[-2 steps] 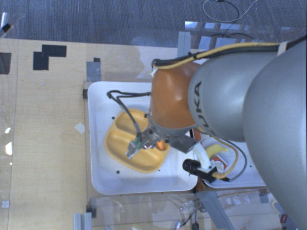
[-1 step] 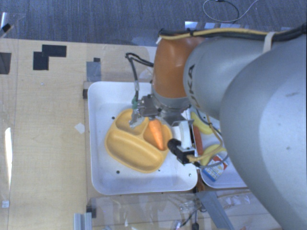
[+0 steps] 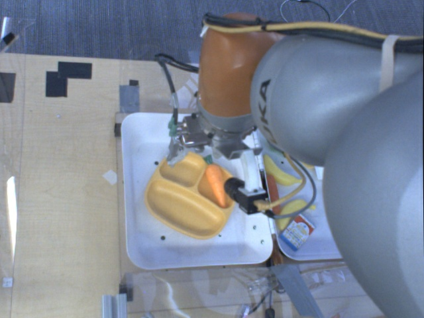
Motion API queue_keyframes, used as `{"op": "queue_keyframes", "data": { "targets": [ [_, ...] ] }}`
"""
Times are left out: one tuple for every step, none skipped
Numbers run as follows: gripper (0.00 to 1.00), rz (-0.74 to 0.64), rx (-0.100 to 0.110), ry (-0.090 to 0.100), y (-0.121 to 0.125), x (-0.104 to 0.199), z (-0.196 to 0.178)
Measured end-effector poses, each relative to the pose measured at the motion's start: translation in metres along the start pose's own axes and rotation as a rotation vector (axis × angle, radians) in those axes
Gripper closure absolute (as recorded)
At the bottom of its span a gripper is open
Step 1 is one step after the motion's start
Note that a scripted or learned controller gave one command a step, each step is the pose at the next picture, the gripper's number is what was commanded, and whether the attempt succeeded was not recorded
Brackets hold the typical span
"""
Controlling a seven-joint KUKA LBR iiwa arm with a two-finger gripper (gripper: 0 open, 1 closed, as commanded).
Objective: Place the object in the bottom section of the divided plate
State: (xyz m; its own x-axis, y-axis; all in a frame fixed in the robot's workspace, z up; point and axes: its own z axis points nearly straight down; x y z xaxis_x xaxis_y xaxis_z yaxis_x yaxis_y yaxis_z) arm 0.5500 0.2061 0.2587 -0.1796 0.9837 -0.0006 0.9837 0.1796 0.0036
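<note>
Two bins: white and shallow, side by side on the desk [image 3: 59, 211]; left bin [image 3: 139, 244] carries the plate, right bin [image 3: 320, 238] lies largely under the arm [image 3: 344, 111].
Divided plate [image 3: 179, 207]: yellow, set askew in the left bin, with the large section toward lower left and two small sections toward upper right.
Carrot [image 3: 213, 183]: orange, lying in the right-hand small section, apart from the large section.
Jaws: low over the upper small section, just left of the carrot; released or clenched, cannot tell.
Around: banana [image 3: 281, 171] in the right bin near the shared wall, a thin red item [image 3: 271, 187] just beside it, and a small printed packet [image 3: 297, 234] nearer the front.
In the way: wrist with orange band [image 3: 228, 65] hanging over the back of the left bin and over the plate's upper edge.
Hidden: back-right corner of the left bin, the carrot's right end, most of the banana and most of the right bin, all covered by the robot.
Hard to make out: the red item, too covered to name.
Edges: plate well apart from the left wall and front wall.
Open room: bare bin floor left of and in front of the plate; large section uncovered from above.
</note>
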Motion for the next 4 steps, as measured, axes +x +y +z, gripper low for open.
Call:
{"op": "queue_keyframes", "data": {
  "targets": [
    [0.00, 0.048, 0.000, -0.001, 0.115, -0.029, 0.006],
    [0.00, 0.256, -0.001, 0.000, 0.059, 0.012, -0.107],
    [0.00, 0.256, -0.001, -0.001, 0.104, 0.011, -0.176],
    [0.00, 0.295, 0.003, -0.002, 0.123, 0.008, -0.126]
  ]
}}
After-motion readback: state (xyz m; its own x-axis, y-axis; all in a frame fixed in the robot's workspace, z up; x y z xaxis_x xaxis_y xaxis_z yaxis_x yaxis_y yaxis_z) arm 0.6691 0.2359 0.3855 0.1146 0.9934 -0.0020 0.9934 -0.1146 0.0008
